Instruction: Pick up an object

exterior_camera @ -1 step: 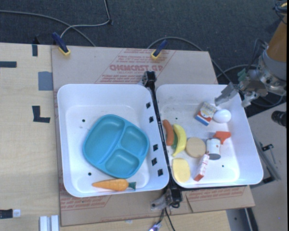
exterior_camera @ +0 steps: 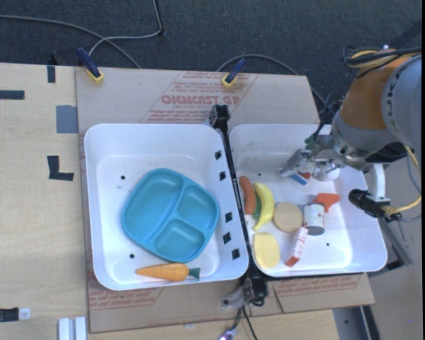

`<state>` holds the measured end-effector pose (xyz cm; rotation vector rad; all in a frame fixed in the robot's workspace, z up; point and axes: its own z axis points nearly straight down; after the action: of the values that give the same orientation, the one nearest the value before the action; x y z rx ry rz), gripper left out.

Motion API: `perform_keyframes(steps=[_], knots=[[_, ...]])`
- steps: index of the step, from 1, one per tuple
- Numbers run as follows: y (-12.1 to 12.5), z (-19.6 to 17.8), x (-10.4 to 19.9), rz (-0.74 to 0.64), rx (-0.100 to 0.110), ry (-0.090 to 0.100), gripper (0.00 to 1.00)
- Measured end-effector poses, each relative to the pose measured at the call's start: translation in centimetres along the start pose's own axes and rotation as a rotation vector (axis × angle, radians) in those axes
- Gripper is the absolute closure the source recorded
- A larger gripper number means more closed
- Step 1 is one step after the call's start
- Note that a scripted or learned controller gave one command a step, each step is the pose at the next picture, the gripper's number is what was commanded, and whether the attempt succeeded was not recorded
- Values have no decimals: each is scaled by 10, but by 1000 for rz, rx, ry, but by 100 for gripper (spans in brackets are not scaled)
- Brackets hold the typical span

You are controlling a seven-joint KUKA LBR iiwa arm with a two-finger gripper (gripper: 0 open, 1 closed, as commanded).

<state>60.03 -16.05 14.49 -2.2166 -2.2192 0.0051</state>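
The end effector (exterior_camera: 308,165) hangs low over the far part of the right bin (exterior_camera: 372,261), the grey arm (exterior_camera: 379,112) reaching in from the right. Whether it is wide, narrow or gripping anything I cannot tell: the metal parts blur together, and something small with a blue patch sits right beneath them.

The likely targets lie nearer the front of the same bin, bunched against the divider: a banana (exterior_camera: 265,204) beside an orange-red carrot-like piece (exterior_camera: 248,195), a tan round disc (exterior_camera: 287,217), a pale yellow piece (exterior_camera: 266,250), a white spray bottle with a red nozzle (exterior_camera: 316,213) and a red-and-white tube (exterior_camera: 297,246). They touch or nearly touch one another (a tight cluster probably leaves little room to close around one item cleanly).

The left bin (exterior_camera: 99,190) holds a blue divided plate (exterior_camera: 170,214) and an orange carrot (exterior_camera: 163,272) along the near wall, well apart from the arm. Both bins rest on cardboard clamped to the desk (exterior_camera: 28,211), presumably so they stay put when nudged. The pick looks not yet secured
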Motion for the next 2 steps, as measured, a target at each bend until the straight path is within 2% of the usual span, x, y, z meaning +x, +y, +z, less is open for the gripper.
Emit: perform_keyframes(steps=[1, 2], knots=[[-32, 25, -44, 1, -4, -2, 0], [53, 58, -32, 1, -3, -1, 0]])
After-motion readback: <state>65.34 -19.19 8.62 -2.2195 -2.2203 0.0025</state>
